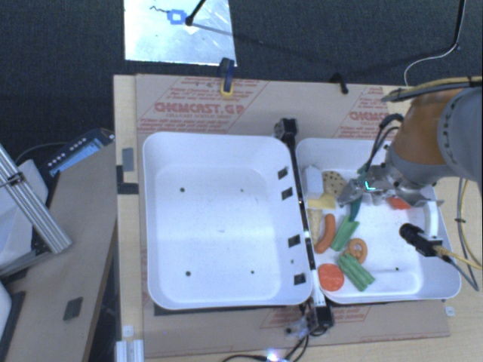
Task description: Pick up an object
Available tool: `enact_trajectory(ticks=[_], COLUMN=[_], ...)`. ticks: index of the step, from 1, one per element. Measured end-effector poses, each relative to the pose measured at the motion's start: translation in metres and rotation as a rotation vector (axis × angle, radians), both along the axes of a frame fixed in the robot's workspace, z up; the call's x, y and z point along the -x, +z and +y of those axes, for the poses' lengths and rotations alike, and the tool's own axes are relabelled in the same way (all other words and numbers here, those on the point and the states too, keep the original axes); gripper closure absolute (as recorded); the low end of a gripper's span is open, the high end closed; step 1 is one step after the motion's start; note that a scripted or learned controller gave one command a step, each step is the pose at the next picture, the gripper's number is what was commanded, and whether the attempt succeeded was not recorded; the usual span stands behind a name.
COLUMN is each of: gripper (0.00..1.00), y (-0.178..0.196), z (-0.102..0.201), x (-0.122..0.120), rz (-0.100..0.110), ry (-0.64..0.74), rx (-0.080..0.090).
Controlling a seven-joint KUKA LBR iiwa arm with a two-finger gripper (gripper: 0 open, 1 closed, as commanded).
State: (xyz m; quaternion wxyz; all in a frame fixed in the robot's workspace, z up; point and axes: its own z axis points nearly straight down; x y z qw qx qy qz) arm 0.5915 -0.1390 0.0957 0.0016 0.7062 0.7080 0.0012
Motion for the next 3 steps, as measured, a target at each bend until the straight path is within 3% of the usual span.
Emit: enact_trajectory(ticks=[2,3], gripper=[0.00,0.00], y=[-0.010,-0.010], z=[-0.032,0.038], x=[-0.067,-0.079], rz=[-0.003,-0.001], ry=[0.002,0.006], rx=[0.001,0.001])
